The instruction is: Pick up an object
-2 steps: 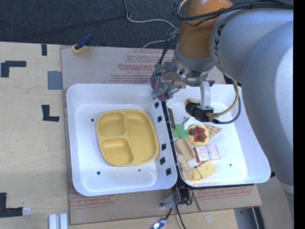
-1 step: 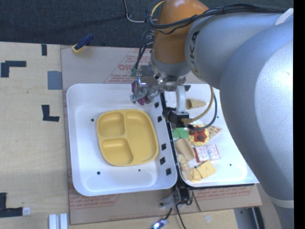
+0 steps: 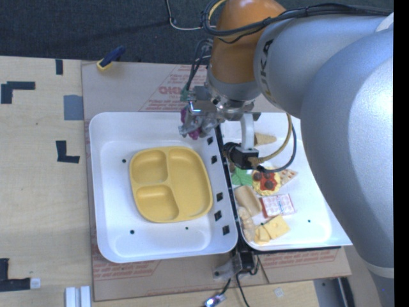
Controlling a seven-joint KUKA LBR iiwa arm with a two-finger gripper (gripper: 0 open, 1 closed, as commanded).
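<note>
Yellow plastic makes up the largest item: a rounded, divided plate point(image 3: 170, 183) with three compartments, lying flat in the left bin point(image 3: 108, 235). The right bin point(image 3: 319, 226) holds a cluster of small play-food pieces along its left side: a pale toast-like slice point(image 3: 264, 139) near the top, a green piece point(image 3: 241, 176), a pizza wedge with dark red toppings point(image 3: 271, 180), a tan bread-shaped piece point(image 3: 246, 200), a small white packet with red print point(image 3: 278, 204) too small to read, and a yellow cheese wedge point(image 3: 273, 228) at the bottom. The claw point(image 3: 192, 125) hangs over the far rim of the left bin, close to the divider between the bins; whether it is apart or together cannot be told. The arm's point(image 3: 319, 75) grey casing shows part of black lettering, seemingly "UKA". Red mirrored printing runs across the cardboard sheet point(image 3: 137, 88) on the table point(image 3: 32, 171), not legible.
</note>
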